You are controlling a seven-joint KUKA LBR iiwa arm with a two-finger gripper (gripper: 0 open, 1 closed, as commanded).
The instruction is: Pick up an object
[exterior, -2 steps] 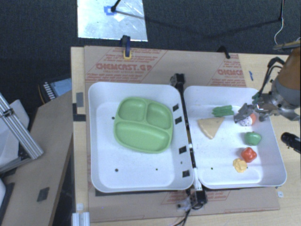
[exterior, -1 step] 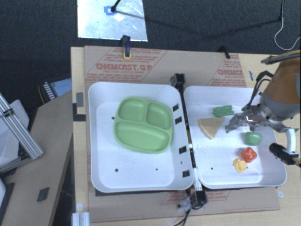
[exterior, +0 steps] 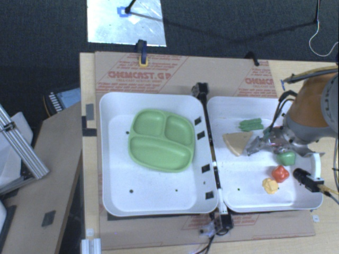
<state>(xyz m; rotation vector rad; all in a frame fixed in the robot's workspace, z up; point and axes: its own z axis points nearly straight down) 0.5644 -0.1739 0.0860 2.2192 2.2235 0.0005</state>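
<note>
In the right bin (exterior: 233, 194) lie several small items. A tan wedge (exterior: 236, 142) rests near the bin's left side, with a green ridged piece (exterior: 250, 124) just behind it. A green and white piece (exterior: 286, 157), a red piece (exterior: 280, 173) and a yellow piece (exterior: 270, 185) sit toward the front right. My gripper (exterior: 256, 145) hangs low over this bin, its tip right beside the tan wedge's right edge. Nothing can be seen held in it.
The left bin (exterior: 114, 194) holds a green divided plate (exterior: 161, 139). A raised divider (exterior: 210, 152) with black clips runs between the two bins. The arm's orange band (exterior: 312, 107) hangs over the right bin's far right side.
</note>
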